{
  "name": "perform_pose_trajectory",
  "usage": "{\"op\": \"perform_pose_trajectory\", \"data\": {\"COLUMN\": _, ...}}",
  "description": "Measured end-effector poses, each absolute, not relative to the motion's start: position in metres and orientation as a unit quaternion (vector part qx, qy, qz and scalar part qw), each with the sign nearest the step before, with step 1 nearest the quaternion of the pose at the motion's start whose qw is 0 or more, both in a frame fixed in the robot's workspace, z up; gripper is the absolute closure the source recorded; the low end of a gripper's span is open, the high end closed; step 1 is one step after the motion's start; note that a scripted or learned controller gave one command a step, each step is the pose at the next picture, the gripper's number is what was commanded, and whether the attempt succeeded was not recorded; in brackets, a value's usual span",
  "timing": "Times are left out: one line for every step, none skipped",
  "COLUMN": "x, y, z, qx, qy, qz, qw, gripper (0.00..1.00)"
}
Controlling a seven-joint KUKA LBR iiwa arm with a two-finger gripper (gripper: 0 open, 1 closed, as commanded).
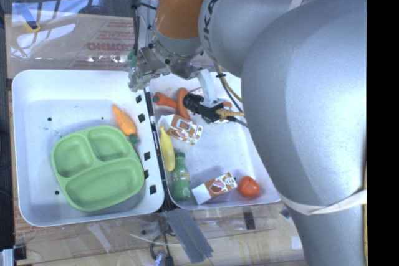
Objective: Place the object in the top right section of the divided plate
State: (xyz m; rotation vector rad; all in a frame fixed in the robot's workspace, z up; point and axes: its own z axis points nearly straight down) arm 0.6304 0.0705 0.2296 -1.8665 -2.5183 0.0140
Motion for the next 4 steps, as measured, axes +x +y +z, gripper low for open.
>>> {"op": "perform_pose_trajectory", "data": {"x": 0.595, "y": 0.091, "z": 0.189, "qx": -0.345, "qy": -0.938, "qz": 0.0021, "qw": 0.003, "gripper": 1.0}}
{"op": "perform_pose_trajectory", "data": {"x": 0.595, "y": 0.09, "z": 0.189, "qx": -0.346, "qy": -0.938, "qz": 0.0022, "qw": 0.003, "gripper": 0.0}}
{"op": "perform_pose_trajectory", "data": {"x": 0.553, "y": 0.1, "z": 0.112, "qx": -0.35, "qy": -0.937, "qz": -0.0008, "qw": -0.003, "gripper": 0.0}}
{"op": "perform_pose_trajectory", "data": {"x": 0.555, "y": 0.095, "z": 0.117, "qx": -0.351, "qy": -0.936, "qz": 0.0033, "qw": -0.004, "gripper": 1.0}}
